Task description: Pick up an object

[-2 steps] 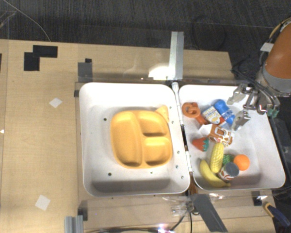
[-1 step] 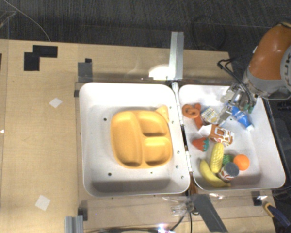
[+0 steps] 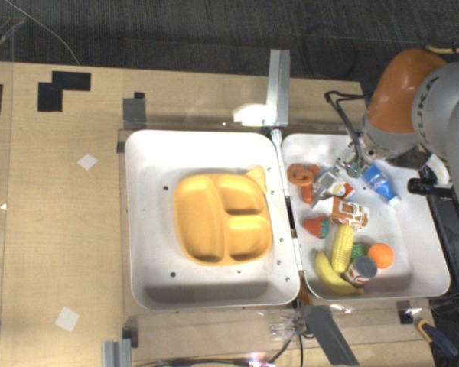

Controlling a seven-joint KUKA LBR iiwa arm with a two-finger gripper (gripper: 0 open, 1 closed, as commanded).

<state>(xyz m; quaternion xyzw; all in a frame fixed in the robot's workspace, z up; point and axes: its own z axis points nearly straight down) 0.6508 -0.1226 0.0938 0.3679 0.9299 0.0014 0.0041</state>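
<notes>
Bins sit side by side on the wooden bench, and we take them in turn. In the left bin we see a yellow divided tray, lying flat near the middle with its compartments facing up.

In the right bin we find the small toys crowded toward the inner wall. We see an orange doughnut-shaped piece near the top left, and a blue packet to the right of it. Lower down lie a small printed carton, a red strawberry-like piece, a corn cob, a banana along the near wall, an orange ball and a dark round can just beside the ball.

We see the arm reaching in from the right, and the gripper is low over the upper part of the right bin, between the doughnut piece and the blue packet, just above the carton. We cannot tell how it stands, nor whether anything is caught in it.
</notes>
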